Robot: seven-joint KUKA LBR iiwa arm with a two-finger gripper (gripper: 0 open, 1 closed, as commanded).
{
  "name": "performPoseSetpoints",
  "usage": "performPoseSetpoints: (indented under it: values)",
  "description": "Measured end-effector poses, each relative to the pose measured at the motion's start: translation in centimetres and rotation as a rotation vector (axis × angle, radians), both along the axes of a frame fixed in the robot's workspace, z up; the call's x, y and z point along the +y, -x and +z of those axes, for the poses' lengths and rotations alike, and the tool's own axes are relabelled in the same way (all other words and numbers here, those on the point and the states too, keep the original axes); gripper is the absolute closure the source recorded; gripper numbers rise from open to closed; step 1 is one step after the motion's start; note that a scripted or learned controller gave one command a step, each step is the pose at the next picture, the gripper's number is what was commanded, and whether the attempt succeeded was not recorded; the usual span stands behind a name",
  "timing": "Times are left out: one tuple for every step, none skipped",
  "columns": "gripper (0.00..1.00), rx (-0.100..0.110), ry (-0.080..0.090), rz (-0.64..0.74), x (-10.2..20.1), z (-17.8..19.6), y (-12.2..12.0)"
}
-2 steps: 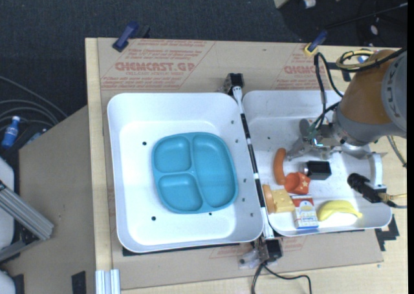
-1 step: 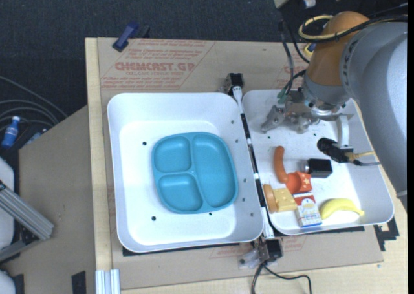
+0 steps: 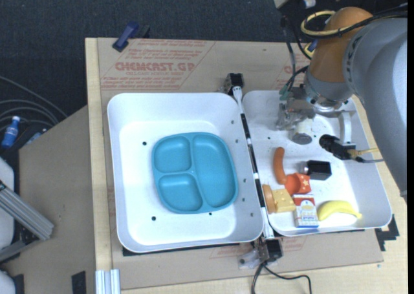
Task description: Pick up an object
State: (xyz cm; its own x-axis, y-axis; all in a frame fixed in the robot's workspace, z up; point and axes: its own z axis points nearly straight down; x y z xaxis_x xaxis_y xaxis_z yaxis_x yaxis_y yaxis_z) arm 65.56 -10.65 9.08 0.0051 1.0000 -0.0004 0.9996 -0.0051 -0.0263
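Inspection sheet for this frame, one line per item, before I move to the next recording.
Surface: bench bearing left bin and right bin.
Job's things: in right bin, hot dog, red piece, black block, cheese wedge, small carton, banana.
Clutter: blue divided plate in left bin.
Grippers: gripper low over right bin's far end, fingers unclear.
Cables: yellow loop behind arm.
Surroundings: dark floor.

Red printed lettering is reading "CHEMCAST" on the tan cardboard sheet (image 3: 162, 60) lying under the bins; the smaller lines beneath are staying illegible.
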Motion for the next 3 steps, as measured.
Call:
performPoseSetpoints:
  values:
    - [0.00,0.000,0.000,0.000,0.0,0.0,0.0]
    - [0.00,-0.024,-0.001,0.004,0.5,-0.7,8.4]
    - [1.00,-0.027,-0.001,0.004,0.6,0.4,8.3]
